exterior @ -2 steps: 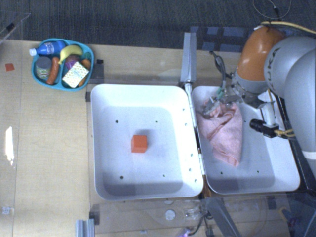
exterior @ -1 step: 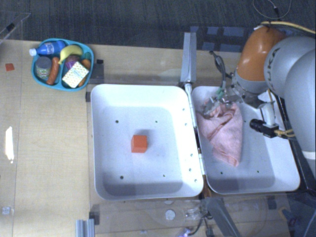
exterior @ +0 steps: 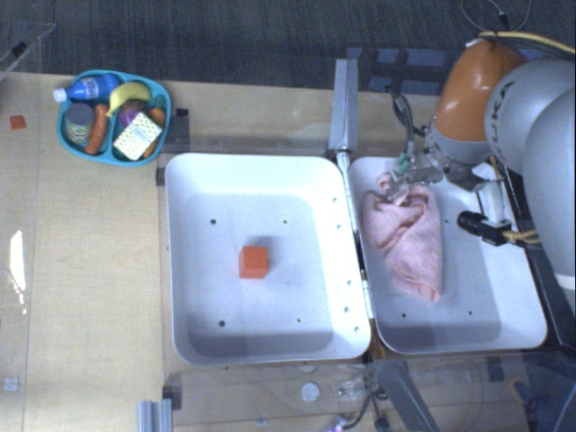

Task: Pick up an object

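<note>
Two white bins sit on the tabletop. End effector point(exterior: 407, 171) hovers at the upper end of the pink cloth point(exterior: 407, 238) in the right bin point(exterior: 504, 327); the cloth's long axis runs down-view. Grip state cannot be told.

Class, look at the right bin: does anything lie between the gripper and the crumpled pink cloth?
Nothing visible does. The gripper sits at the upper end of the crumpled pink cloth in the right white bin, right against it. The small orange cube lies apart in the left white bin.
</note>
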Robot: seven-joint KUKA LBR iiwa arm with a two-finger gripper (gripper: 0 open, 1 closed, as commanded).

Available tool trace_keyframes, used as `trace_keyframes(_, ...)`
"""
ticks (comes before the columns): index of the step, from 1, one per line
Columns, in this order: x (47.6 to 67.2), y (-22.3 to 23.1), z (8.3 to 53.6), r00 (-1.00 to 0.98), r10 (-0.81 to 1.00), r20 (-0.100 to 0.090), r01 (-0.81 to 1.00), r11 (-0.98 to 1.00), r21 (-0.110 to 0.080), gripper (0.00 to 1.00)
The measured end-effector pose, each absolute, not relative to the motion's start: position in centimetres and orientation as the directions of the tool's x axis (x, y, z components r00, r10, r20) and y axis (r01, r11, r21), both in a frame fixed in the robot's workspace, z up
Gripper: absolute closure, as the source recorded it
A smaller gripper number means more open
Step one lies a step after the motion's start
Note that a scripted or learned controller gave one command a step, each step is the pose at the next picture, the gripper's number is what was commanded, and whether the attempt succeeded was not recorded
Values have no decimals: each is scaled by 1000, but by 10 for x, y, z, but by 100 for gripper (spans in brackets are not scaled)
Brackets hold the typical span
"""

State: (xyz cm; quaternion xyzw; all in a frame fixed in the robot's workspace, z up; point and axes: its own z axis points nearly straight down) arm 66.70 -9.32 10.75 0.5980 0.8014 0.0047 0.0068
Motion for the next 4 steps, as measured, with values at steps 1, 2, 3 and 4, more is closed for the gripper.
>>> trace_keyframes(1, 667, -93, 107, -285, 959, -5, 959, 285, 15, 0)
trace_keyframes(2, 659, -102, 90, -298, 955, -5, 955, 298, 11, 0)
trace_keyframes(3, 663, -101, 105, -300, 954, -10, 954, 300, 23, 100)
trace_keyframes(4, 671, -93, 157, -406, 914, -6, 914, 406, 10, 100)
